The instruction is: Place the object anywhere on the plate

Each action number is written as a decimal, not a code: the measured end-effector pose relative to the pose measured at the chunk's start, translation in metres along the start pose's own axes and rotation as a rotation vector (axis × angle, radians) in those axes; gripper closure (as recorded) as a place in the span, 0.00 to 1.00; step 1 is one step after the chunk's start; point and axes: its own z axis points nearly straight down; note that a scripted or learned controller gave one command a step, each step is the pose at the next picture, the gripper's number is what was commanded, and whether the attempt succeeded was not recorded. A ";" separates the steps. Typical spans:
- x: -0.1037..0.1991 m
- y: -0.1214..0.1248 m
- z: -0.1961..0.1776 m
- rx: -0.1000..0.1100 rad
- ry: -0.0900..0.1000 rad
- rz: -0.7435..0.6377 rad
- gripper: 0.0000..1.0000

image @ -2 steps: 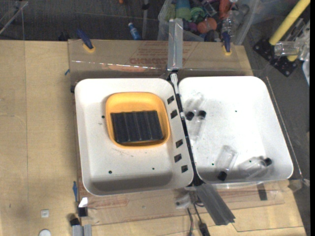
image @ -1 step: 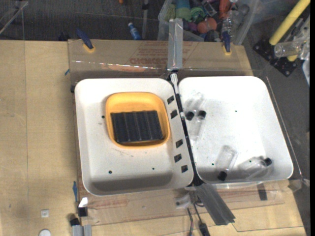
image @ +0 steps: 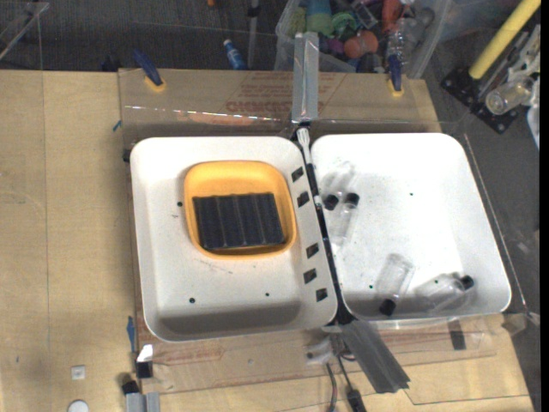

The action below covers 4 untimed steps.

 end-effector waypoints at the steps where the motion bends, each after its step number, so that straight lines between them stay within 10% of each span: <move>1: -0.003 0.000 0.000 -0.001 0.000 -0.260 1.00; 4: -0.002 0.000 0.004 -0.008 -0.001 -1.336 1.00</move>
